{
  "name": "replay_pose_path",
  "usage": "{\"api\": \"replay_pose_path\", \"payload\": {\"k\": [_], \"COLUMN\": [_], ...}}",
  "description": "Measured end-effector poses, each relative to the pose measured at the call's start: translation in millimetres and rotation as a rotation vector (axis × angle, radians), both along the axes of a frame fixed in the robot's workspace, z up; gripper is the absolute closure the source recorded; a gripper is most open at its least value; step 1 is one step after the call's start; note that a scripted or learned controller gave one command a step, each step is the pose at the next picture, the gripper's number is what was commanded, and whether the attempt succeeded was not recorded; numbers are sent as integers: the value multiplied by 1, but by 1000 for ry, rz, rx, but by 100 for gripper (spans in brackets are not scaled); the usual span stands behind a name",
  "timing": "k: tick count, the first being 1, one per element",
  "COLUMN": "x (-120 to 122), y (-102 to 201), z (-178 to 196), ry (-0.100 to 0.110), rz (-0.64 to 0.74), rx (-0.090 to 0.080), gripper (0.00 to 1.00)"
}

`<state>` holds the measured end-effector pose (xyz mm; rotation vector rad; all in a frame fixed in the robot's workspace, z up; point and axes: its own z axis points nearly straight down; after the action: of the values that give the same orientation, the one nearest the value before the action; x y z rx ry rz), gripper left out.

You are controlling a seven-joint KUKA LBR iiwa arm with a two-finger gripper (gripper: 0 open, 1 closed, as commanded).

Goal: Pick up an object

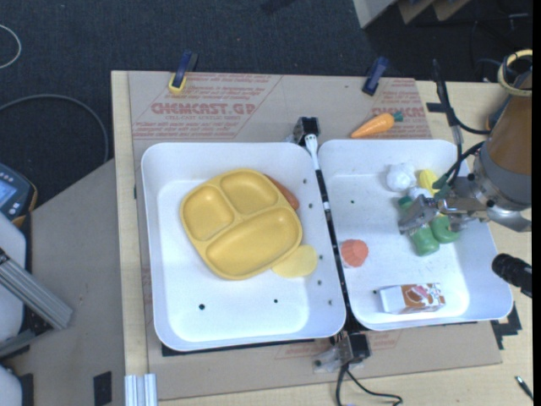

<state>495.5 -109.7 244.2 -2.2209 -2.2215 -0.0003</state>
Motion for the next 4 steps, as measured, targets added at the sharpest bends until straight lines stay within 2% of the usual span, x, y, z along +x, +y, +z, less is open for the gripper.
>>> {"api": "replay_pose_path", "payload": {"k": [1,2,3,4], "x": [-15,-17,-16,-15], "y": [13,104,178,173], "z": [154,59,87,97], "ry": [-20,10,-3,-4], "rz": [3,8,10,1], "rx": [-3,3,2,0], "gripper": [0,0,0,100]}}
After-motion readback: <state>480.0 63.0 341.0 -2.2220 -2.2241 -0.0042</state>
